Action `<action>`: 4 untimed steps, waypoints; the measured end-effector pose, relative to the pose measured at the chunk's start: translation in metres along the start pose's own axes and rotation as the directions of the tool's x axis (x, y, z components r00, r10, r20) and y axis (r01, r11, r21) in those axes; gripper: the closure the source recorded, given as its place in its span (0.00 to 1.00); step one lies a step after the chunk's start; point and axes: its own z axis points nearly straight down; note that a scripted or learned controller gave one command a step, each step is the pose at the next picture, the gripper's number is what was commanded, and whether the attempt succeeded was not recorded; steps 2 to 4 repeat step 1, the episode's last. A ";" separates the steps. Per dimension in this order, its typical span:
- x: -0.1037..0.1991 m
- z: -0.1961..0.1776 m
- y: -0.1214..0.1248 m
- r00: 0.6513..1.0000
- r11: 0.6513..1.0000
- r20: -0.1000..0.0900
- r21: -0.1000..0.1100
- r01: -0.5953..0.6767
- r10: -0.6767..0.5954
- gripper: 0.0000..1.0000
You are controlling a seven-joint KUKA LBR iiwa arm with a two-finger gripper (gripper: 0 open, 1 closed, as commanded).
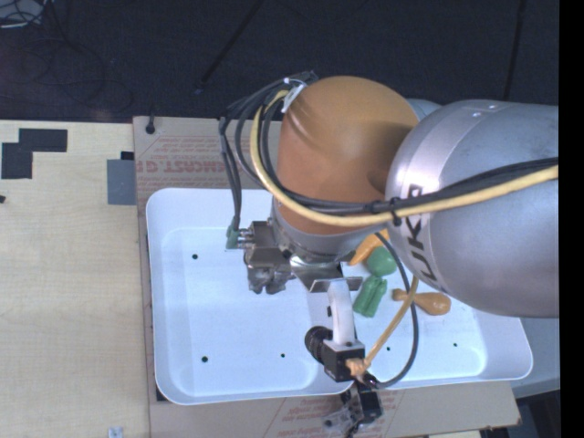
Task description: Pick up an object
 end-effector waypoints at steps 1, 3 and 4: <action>0.040 -0.013 0.003 1.000 1.000 -0.004 -0.011 0.007 -0.007 1.00; 0.040 -0.013 0.003 1.000 1.000 -0.004 -0.011 0.007 -0.007 1.00; 0.040 -0.013 0.003 1.000 1.000 -0.004 -0.011 0.007 -0.007 1.00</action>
